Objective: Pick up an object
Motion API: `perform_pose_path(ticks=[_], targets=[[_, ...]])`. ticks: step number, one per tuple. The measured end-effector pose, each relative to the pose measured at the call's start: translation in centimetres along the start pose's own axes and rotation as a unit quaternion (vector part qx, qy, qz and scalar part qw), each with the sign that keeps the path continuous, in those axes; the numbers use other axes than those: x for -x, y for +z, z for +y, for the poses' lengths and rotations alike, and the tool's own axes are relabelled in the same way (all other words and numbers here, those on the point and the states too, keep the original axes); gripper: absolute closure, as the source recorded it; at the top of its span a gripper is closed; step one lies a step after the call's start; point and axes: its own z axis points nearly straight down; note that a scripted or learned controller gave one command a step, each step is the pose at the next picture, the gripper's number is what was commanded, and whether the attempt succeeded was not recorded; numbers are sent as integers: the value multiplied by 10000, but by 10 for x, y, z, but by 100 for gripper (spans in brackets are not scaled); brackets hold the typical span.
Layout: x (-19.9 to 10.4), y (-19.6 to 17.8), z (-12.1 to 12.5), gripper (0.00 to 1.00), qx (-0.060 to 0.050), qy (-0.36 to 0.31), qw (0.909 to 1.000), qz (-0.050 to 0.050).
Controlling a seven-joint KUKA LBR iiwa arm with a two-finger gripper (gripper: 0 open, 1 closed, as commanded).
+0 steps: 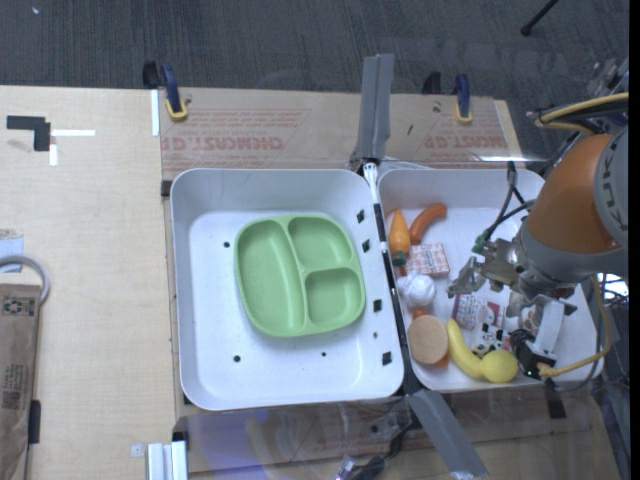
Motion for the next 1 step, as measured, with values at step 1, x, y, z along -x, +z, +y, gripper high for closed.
perform_pose_path(ticks=[1], targets=[[-4, 22, -28, 0, 117, -529, 9985, -12]])
